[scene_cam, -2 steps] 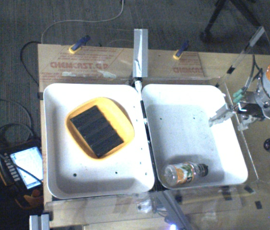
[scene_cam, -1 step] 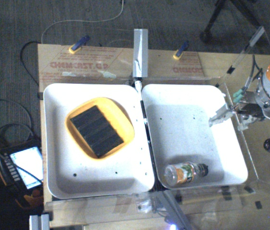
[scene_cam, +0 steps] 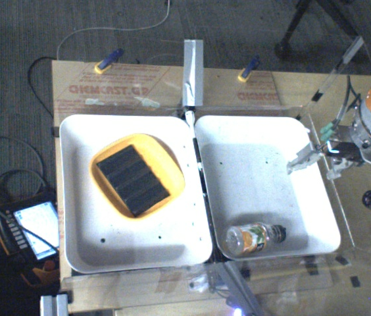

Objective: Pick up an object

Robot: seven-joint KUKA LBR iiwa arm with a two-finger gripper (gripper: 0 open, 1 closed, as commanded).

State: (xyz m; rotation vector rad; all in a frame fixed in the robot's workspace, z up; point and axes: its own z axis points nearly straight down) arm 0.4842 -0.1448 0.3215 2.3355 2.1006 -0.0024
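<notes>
Lying on its side at the near edge of the right bin (scene_cam: 264,137), a small clear bottle (scene_cam: 254,237) with an orange label and a dark cap rests on the white floor, its cap pointing toward the bin's right wall. Up and to the right of the bottle, well apart from it, the gripper (scene_cam: 297,164) hangs over the bin's right wall, reaching in from the right on the grey arm (scene_cam: 363,140) with its orange band. Its fingers are thin and pale against the white bin, and I cannot tell whether they are spread or pressed together; nothing is seen between them. Left of the bottle, across the divider, the left bin (scene_cam: 80,242) holds a yellow dish (scene_cam: 167,158) carrying a dark ribbed block (scene_cam: 133,180). Both bins sit on the counter (scene_cam: 106,84), whose far part behind them bears two blue-and-yellow clamps.
</notes>
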